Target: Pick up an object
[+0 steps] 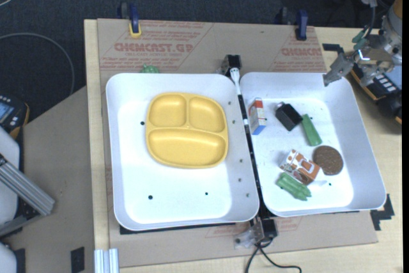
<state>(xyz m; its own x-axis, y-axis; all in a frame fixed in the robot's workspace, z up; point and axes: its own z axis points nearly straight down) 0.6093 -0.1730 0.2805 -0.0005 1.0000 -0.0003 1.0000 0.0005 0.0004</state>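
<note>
Camera view, slanted down on two white bins side by side. Left bin [121,156]: held a yellow three-compartment plate [187,130], nothing on it. Right bin [364,137]: held a small red-and-white carton [257,116], a black block [288,116], a green stick [311,130] lying long axis top-left to bottom-right, a brown disc [328,160], an orange-and-white toy [300,167], a green pod [293,187]. Gripper [335,73] hung over the right bin's far right corner, well apart from all of them; fingers' spread impossible to tell.

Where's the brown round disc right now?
The brown disc lies in the right bin, toward its near right side, just right of the orange-and-white toy.
</note>
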